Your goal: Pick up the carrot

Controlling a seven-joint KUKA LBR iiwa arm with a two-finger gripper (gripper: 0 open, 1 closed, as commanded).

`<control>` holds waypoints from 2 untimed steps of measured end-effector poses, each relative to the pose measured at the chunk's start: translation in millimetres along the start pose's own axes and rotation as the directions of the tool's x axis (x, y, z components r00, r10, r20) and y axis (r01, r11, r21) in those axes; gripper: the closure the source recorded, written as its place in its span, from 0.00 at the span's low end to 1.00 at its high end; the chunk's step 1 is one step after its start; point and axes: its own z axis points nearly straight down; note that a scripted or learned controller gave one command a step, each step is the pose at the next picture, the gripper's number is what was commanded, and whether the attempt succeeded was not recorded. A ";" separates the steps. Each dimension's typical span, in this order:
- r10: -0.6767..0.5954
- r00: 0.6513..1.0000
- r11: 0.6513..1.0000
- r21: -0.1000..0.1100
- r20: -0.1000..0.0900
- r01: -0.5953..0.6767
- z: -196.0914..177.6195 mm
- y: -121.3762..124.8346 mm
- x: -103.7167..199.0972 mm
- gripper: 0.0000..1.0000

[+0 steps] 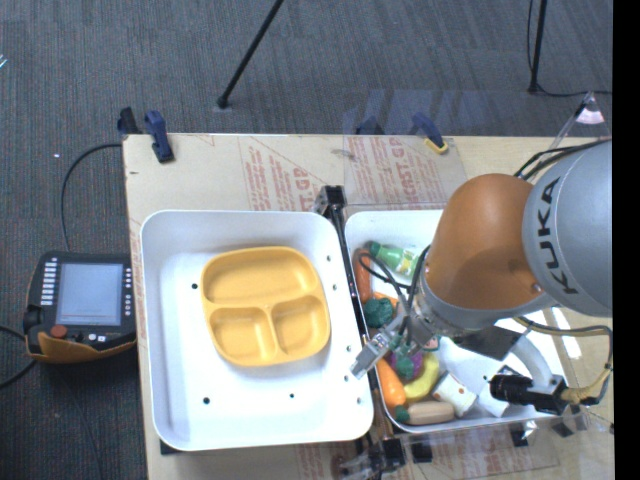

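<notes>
An orange carrot (392, 384) lies near the front left corner of the right bin (395, 218), among other toy foods. A second long orange piece (363, 280) lies along that bin's left wall, farther back. My gripper (378, 350) hangs low over the bin's left side, just above and behind the front carrot, next to a dark green vegetable (379, 311). The orange wrist band and grey arm (490, 258) hide much of the bin's middle. Nothing shows as held.
The left bin (160, 368) holds a yellow divided plate (266, 303). Around the gripper lie a yellow banana (428, 376), a green bottle-like item (395, 257) and a tan piece (430, 412). A teach pendant (85, 303) sits off the bench's left.
</notes>
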 end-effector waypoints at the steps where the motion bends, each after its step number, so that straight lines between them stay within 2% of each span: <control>1: -0.010 1.000 1.000 -0.001 0.001 0.010 0.0 3.2 4.8 0.00; 2: 0.178 0.984 0.984 -0.004 0.003 -0.178 -1.0 29.3 -74.3 0.00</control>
